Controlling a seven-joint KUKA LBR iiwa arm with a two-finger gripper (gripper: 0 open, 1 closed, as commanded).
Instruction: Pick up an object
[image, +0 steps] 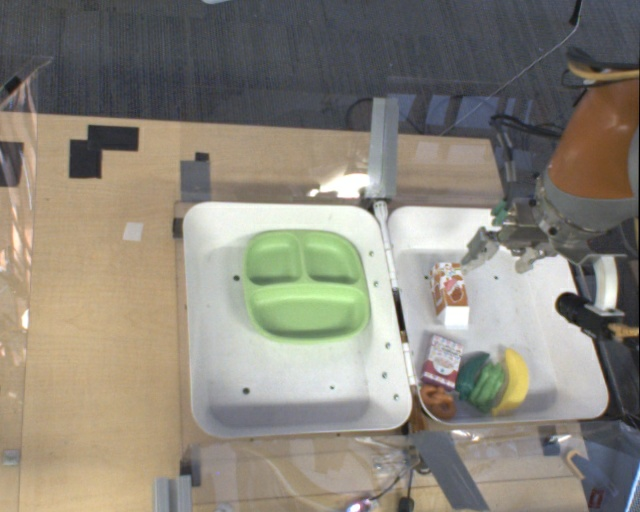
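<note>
A small red-and-white carton (451, 294) lies in the right bin (575, 340), just below and left of the hand (503, 247), apart from it. The hand hangs over the bin with fingers spread, holding nothing. Farther below sit a snack packet (442, 360), green pepper (483, 380) and banana (515, 379). Left, a green divided plate (304, 284) fills the other bin (215, 390).

bins (215, 330): white plastic (matt); tray (304, 284): smooth green plastic; bench (90, 300): wood

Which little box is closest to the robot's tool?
The red-and-white carton is closest, just below the tool. The other box lies lower in the right bin, beside the banana.
</note>
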